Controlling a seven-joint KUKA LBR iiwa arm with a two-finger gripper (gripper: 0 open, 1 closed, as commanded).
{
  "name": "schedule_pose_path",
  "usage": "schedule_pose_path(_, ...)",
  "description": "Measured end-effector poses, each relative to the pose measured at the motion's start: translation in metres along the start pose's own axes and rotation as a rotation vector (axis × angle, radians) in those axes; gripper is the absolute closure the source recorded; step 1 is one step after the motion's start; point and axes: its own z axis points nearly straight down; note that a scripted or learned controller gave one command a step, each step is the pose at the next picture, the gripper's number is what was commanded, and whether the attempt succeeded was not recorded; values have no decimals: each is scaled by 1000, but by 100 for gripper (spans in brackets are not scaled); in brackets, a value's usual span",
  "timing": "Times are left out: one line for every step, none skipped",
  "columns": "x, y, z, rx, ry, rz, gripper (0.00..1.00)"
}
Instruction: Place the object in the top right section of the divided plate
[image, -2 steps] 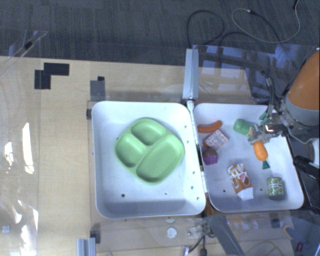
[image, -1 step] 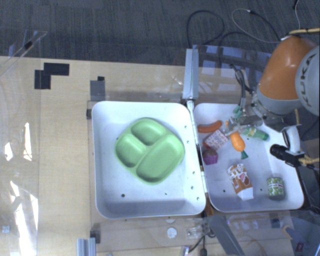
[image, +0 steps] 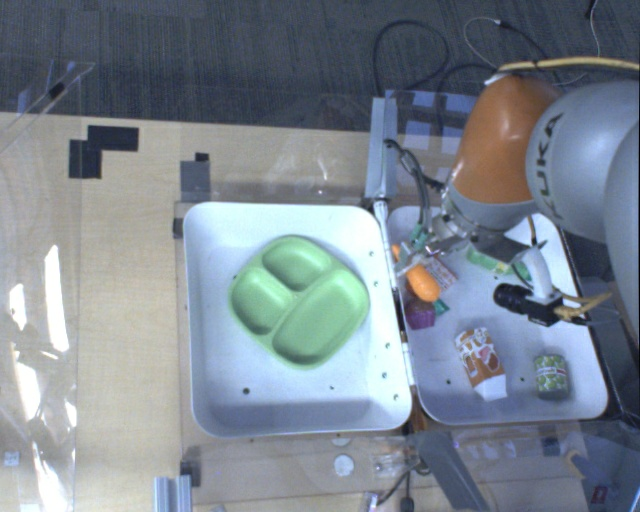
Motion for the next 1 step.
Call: schedule_pose_path(69,37,-10,-3,-1,-434,100)
